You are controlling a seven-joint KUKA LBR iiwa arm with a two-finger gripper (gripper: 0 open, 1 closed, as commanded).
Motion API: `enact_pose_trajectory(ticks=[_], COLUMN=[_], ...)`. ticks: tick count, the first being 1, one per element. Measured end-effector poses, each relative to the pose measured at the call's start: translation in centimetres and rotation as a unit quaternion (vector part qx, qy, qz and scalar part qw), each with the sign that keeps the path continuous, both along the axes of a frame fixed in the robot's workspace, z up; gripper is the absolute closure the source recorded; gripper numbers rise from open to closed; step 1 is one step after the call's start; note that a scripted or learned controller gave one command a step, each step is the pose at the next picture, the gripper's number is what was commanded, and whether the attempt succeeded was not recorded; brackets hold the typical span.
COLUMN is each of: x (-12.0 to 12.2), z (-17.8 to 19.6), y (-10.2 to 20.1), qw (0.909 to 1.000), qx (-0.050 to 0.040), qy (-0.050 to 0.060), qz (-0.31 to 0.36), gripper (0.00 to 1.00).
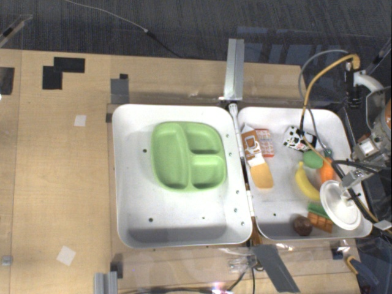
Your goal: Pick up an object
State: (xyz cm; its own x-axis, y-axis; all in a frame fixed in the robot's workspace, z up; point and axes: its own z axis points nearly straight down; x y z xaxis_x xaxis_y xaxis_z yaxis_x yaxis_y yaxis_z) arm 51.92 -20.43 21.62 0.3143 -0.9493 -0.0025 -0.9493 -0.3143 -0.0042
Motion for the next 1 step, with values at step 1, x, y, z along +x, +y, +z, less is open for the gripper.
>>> enact_pose_trajectory(ticks=[1], x=[7.25], z=[5.30], y=[1.67], qw=[0.9993], qx=[-0.0009], qy=[-0.003], qz=[0.038], gripper=[1.00])
